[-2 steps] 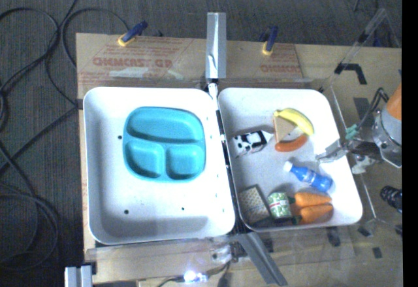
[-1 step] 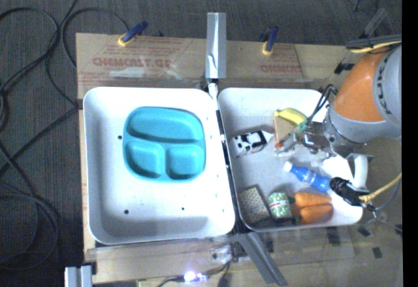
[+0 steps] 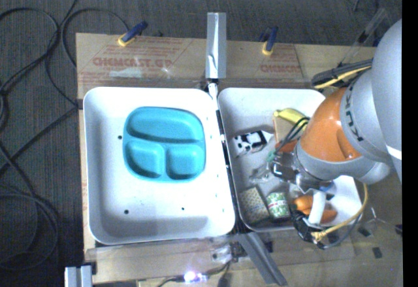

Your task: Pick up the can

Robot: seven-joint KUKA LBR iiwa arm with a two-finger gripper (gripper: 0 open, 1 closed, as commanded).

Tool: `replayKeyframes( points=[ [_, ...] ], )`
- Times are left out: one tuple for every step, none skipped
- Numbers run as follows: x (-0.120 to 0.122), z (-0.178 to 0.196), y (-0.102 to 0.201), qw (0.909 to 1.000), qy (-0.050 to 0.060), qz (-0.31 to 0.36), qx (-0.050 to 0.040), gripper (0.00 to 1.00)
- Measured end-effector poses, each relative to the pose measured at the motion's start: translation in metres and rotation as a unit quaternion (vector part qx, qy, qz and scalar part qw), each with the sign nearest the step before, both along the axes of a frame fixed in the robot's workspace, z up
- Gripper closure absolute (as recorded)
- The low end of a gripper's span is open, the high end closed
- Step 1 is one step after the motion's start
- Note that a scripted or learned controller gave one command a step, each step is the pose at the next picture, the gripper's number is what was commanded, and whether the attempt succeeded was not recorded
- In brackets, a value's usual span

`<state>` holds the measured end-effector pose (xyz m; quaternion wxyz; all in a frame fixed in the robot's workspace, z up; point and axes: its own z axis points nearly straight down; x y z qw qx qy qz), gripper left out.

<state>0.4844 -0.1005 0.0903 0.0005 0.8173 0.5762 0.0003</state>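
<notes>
You are looking down on two shallow white bins set side by side on the tabletop [image 3: 189,60], a cardboard-covered surface with a blue and yellow clamp [image 3: 132,33] and a second clamp [image 3: 268,41] along its far edge. The left bin [image 3: 104,168] holds a turquoise sectioned tray [image 3: 165,142] with three compartments, lying flat near the bin's middle. The right bin [image 3: 228,109] holds the clutter. The can [image 3: 277,205], small with a green label, stands near the front wall of that bin, just beside a speckled tan block [image 3: 252,202] on its left. A black-and-white item [image 3: 250,141] lies further back, and a yellow and tan box [image 3: 287,121] sits near the rear, partly behind the arm. The arm [image 3: 339,132] enters from the right, its orange band over the right bin. The end effector [image 3: 302,187] hangs close to the can's right side; you cannot tell from this angle how it is set. An orange object [image 3: 305,204] shows just beneath it.
</notes>
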Motion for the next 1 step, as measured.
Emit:
replayKeyframes(
  points=[
    [-0.0011, 0.0071, -0.0002, 1.0000, 0.003, -0.001, 0.0014, 1.00]
  ],
)
